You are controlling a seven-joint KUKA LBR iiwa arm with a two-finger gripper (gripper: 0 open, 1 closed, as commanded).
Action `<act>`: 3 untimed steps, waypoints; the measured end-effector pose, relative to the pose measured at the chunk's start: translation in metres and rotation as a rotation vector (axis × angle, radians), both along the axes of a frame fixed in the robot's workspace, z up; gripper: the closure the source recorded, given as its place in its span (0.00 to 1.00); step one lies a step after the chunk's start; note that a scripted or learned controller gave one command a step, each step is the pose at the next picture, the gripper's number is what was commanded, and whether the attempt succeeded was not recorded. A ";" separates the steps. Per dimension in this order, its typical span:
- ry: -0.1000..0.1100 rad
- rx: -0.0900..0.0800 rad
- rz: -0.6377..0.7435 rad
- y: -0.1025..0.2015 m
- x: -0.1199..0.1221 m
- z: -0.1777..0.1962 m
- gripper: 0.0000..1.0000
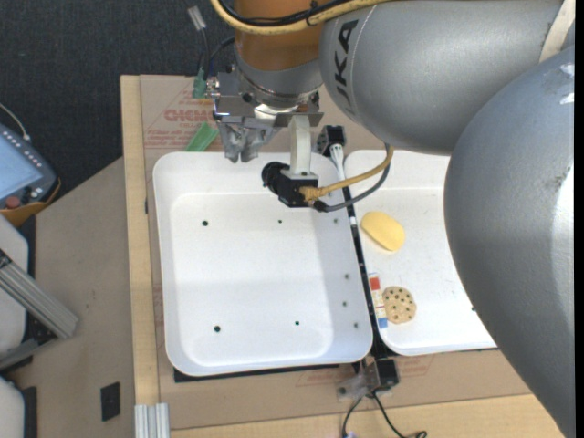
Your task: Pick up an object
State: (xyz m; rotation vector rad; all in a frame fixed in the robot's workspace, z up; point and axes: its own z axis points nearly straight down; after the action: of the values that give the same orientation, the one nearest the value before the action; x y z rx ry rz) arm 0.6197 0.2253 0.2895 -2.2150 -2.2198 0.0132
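A yellow, lemon-shaped object [383, 231] lies in the right bin [429, 340] near its left wall. A round, speckled cookie [399, 305] sits closer to the front in the same bin. My gripper [243, 144] hangs over the back rim of the left bin [182, 245], near its far left corner, well away from both objects. Nothing shows beneath it except the bin's rim. The big grey arm covers most of the right bin's back and right side.
A black fitting with a yellow cable [290, 186] hangs from the wrist over the left bin's back edge. A green strip [203, 136] lies on the cardboard behind the left bin. The divider [360, 263] between the bins carries a red-marked label.
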 end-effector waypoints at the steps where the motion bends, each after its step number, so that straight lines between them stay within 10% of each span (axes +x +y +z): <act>1: -0.003 0.002 0.000 0.000 -0.060 -0.002 1.00; 2: -0.019 0.006 -0.001 -0.001 -0.060 0.081 1.00; 3: -0.023 0.005 -0.003 -0.001 -0.007 0.155 1.00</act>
State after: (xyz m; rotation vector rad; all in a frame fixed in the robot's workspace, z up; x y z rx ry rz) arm 0.6124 0.2240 0.4449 -2.2272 -2.2251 -0.0175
